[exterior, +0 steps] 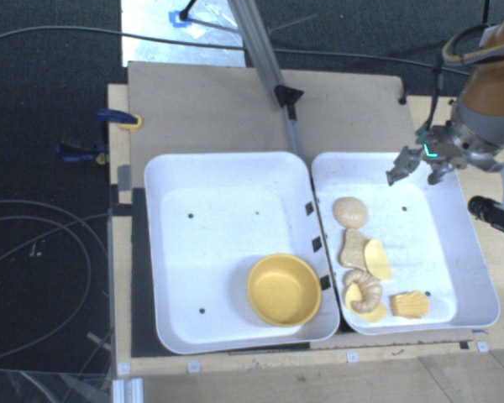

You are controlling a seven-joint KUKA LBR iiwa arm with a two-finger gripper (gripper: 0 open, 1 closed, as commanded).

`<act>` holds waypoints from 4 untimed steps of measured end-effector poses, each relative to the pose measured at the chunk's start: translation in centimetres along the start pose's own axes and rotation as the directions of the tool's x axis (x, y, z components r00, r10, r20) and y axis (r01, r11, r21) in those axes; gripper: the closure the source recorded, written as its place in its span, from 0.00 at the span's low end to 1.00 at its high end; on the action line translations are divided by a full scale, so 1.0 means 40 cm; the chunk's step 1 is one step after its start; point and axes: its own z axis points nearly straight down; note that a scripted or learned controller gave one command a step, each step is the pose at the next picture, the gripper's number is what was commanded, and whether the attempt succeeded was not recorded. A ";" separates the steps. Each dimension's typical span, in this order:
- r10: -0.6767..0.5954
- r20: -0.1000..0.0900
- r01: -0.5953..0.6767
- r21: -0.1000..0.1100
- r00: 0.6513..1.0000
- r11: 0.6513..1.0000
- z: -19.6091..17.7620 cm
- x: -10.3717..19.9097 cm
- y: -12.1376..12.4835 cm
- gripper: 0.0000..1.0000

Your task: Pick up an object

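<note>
My gripper (pixel 420 170) hangs over the far edge of the right bin (pixel 454 242), its two fingers spread open with nothing between them. Below it in that bin lie a round beige bun (pixel 350 211), a tan toast-like piece (pixel 354 247), a yellow chip-shaped piece (pixel 378 259), a curled croissant-like piece (pixel 365 293) and a ridged orange-yellow piece (pixel 410 305). A yellow bowl (pixel 284 289) sits upright at the near right of the left bin (pixel 193 225). The gripper is well above and behind all the objects, touching none.
A grey metal pole (pixel 260 36) slants from the top down to the gap between the bins. A blue clamp (pixel 84 151) and a yellow-handled clamp (pixel 122 119) grip the bench's left edge. Cables run over the dark floor on the left.
</note>
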 end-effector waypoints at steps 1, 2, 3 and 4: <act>0.000 0.000 0.000 -0.001 1.000 1.000 -0.001 0.000 0.001 0.00; 0.001 0.000 -0.001 0.001 1.000 1.000 0.109 0.017 -0.005 0.00; 0.004 0.001 -0.004 0.003 1.000 1.000 0.220 0.001 0.002 0.00; 0.005 0.000 -0.005 -0.003 1.000 1.000 0.341 0.001 0.006 0.00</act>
